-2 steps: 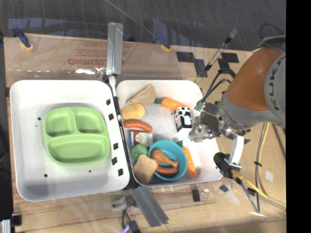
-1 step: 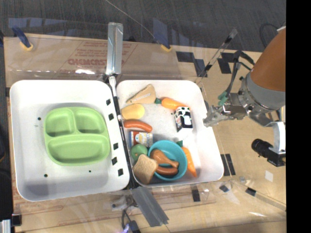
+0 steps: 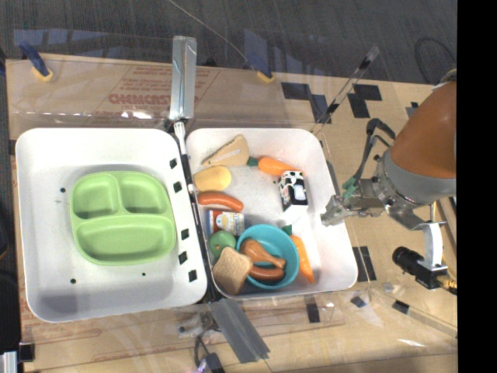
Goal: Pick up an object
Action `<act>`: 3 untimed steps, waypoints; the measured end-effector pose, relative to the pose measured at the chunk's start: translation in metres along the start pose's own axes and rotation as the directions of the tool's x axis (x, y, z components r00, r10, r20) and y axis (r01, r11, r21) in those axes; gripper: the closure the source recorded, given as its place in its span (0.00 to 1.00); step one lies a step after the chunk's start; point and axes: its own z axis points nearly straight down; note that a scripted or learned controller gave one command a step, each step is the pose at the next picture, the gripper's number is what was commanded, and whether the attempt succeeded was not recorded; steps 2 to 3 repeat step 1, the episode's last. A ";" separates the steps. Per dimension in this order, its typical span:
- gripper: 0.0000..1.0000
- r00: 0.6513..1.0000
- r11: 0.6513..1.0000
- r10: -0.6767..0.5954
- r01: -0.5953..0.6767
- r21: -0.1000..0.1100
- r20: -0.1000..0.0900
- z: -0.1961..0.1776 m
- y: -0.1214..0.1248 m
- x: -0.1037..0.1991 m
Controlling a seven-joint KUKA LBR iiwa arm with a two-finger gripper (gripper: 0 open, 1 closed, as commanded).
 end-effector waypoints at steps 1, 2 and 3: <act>1.00 0.929 0.929 -0.371 0.371 -0.008 0.007 -0.065 0.010 -0.002; 1.00 0.929 0.929 -0.371 0.371 -0.008 0.007 -0.065 0.010 -0.002; 1.00 0.929 0.929 -0.371 0.371 -0.008 0.007 -0.065 0.010 -0.002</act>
